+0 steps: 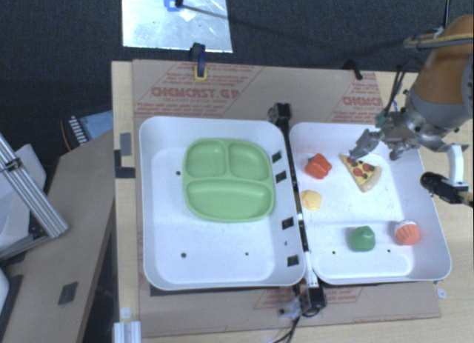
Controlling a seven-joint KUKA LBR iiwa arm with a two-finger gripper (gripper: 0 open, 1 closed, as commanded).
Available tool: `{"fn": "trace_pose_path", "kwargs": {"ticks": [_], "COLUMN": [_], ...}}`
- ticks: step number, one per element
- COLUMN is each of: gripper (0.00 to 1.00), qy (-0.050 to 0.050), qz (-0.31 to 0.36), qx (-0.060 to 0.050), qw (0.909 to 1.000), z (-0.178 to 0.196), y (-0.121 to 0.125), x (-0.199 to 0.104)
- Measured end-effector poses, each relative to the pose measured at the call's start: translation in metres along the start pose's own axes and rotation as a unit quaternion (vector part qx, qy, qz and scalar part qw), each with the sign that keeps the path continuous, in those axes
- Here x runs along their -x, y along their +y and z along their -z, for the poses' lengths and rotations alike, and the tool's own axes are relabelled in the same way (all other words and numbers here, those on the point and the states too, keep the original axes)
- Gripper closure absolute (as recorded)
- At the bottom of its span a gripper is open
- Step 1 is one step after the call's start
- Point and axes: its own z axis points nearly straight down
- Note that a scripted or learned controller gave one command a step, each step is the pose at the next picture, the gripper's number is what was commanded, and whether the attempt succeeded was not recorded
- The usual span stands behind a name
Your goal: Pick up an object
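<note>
Nearest, noted a green piece (361, 238) and a cupcake (406, 232) by the near edge of the right bin (426, 264), well away from any likely mishap. Farther in, judged the pizza slice (363, 172), lying flat toward the far right corner just below the gripper (379, 147) hovering spread and empty, apt to skid on the slick floor or slip the tips. Beyond, found a green divided plate (227, 180) in the left bin (159, 260), printed cardboard (222, 90) beneath, dark cloth (59, 30) and a foil sheet (174, 8) behind.
</note>
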Motion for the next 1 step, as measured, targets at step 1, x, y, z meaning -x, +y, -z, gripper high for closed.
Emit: {"fn": "trace_pose_path", "kwargs": {"ticks": [1], "gripper": [0.0], "qy": [-0.001], "qz": [0.001], "qx": [0.006], "qw": [1.0], "z": [0.0071], "y": [0.0028], "x": [-0.0003]}}
